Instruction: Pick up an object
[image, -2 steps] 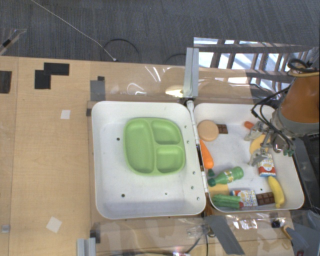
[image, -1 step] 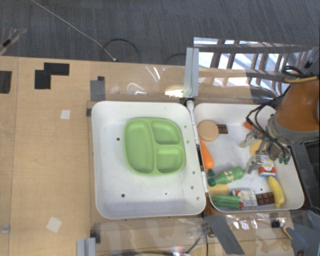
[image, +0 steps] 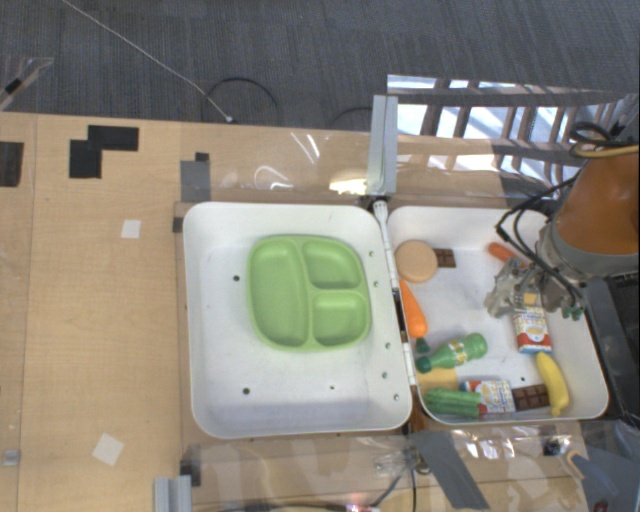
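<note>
A: Across the bench lie two shallow white bins side by side. What does the left bin (image: 215, 400) contain?

B: It contains one green divided tray (image: 307, 291), lying flat near the middle of the bin, with three compartments.

A: State the contents of the right bin (image: 590, 395).

B: A round tan disc (image: 417, 262) lies at the far left, with a small brown block (image: 446, 259) just beside it on the right. An orange carrot (image: 413, 311) lies along the left wall. A green bottle with a yellow label (image: 455, 352) lies on its side near the middle. At the near edge lie a green vegetable (image: 452, 402) and a flat packet (image: 497, 393). A yellow banana (image: 553, 381) lies at the near right. A small white bottle (image: 531, 328) lies just beyond the banana.

A: Locate the arm.

B: The arm (image: 600, 215) enters from the right. The gripper (image: 522, 292) hangs over the right part of the right bin, directly above the far end of the white bottle.

A: Report the gripper condition.

B: Cannot tell; cables and hardware obscure it.
</note>
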